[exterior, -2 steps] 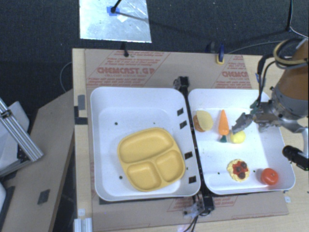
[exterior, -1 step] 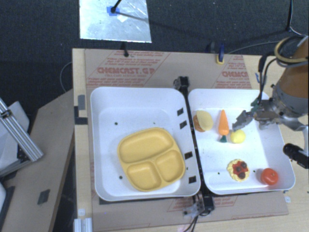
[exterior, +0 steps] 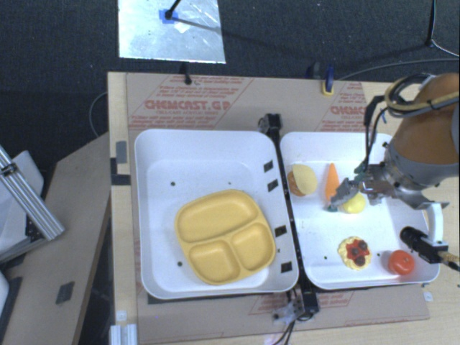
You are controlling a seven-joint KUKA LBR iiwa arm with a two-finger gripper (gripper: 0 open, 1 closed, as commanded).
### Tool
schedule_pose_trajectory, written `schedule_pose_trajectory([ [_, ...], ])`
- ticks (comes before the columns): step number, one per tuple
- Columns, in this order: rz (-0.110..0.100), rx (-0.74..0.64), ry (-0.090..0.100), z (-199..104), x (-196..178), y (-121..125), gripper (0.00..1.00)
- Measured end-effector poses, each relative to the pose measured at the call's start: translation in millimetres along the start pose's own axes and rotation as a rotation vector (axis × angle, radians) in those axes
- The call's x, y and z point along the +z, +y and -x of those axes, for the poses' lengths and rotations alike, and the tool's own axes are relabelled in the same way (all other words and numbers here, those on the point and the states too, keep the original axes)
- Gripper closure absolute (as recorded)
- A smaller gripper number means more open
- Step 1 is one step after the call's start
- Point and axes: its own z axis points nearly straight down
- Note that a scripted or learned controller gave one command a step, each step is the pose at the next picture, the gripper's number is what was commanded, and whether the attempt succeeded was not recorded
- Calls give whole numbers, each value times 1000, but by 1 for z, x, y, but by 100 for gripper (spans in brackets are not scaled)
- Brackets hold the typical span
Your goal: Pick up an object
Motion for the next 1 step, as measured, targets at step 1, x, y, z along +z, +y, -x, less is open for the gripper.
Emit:
schedule_pose_trajectory([
  [1,1,1,-1,4,43,-1,0],
])
